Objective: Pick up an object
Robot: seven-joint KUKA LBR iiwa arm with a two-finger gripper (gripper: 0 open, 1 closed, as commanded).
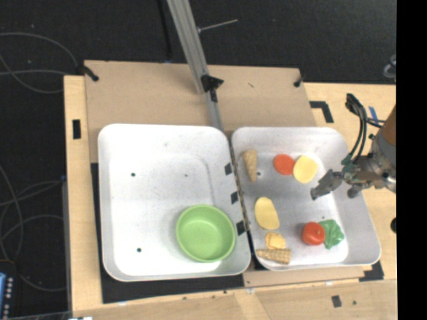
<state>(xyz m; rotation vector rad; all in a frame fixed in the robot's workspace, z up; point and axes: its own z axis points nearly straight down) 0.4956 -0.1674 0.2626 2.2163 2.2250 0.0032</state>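
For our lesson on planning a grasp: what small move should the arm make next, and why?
Probably a short move down and toward the view's lower left, to the red and green toy. The gripper hangs over the right bin with nothing between its fingers, and that toy lies just below it, apart from the other pieces.
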